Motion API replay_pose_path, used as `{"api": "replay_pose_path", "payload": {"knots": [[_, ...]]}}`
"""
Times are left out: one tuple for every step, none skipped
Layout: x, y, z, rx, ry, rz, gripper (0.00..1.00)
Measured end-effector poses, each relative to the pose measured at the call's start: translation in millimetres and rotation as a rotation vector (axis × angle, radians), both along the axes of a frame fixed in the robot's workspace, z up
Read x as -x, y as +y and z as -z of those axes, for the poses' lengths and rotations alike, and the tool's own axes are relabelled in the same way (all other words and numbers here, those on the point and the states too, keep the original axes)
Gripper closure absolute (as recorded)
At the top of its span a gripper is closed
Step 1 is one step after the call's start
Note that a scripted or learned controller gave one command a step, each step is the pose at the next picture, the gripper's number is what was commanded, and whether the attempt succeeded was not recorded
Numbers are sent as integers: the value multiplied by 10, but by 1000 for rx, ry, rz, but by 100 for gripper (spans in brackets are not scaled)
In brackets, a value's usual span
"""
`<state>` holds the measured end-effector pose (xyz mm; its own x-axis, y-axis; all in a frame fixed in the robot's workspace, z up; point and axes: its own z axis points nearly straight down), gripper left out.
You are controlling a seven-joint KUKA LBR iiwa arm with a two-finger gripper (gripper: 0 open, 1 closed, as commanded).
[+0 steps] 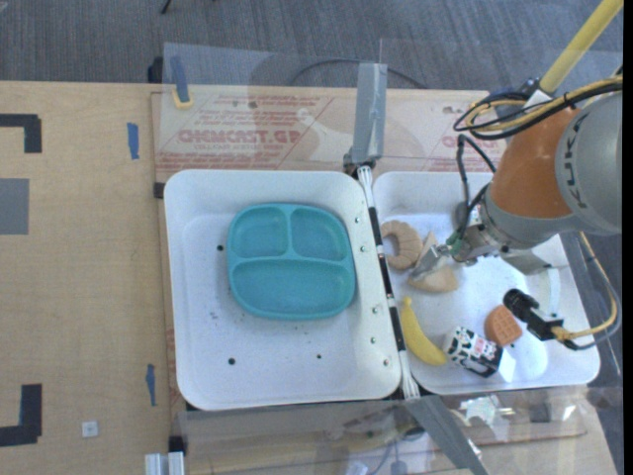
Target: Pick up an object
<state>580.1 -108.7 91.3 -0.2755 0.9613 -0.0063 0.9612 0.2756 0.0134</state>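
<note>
Pale tan and rounded, a small bread-like piece [438, 280] lies in the right-hand white bin [579, 369], toward that bin's left side. It sits just below and slightly left of the jaws [442, 255], which hang at the end of the grey arm [584, 171] reaching in from the right. The jaws' tips look close to the piece, perhaps touching its upper edge, though the angle does not settle that. Whether the jaws stand wide or narrow cannot be told; they are small and dark against the clutter, and nothing is seen held between them.

The relation that matters for the pick: the tan piece is the nearest thing to the jaws, lying almost directly under them, its longer side running roughly left to right. A short drop, shading a little to the left, would likely bring the jaws over it — a judgement, not something seen.

Just left of the jaws rests a curved brown ring-shaped piece [401, 243], close beside the tan piece. Lower in the same bin lies a yellow banana [420, 336], running along the left wall, with a black-and-white toy [473, 350] beside it and an orange disc [503, 327] further right. These lie apart from the jaws.

The left white bin [198, 364] holds a teal divided plate [292, 261], well apart from the arm. Both bins sit on a light wooden counter [74, 265].
</note>
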Motion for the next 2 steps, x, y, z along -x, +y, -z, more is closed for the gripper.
{"api": "replay_pose_path", "payload": {"knots": [[-25, -19, -111, 3, -9, 2, 100], [-26, -22, -113, 3, -9, 3, 0]]}}
